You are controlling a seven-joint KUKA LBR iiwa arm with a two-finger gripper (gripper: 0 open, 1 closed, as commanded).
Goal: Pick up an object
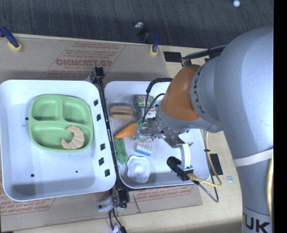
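Right of centre, the gripper hangs low in the right bin beside a carrot; its fingers' state cannot be told. Left, a croissant lies on the green plate.

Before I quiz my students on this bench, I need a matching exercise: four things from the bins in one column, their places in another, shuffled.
Things:
1. croissant
2. bread roll
3. carrot
4. white cup

Places:
A. front of the right bin
B. back of the right bin, near the divider
C. green tray, left bin
D. right bin, just in front of the bread roll

Pairs: 1-C, 2-B, 3-D, 4-A
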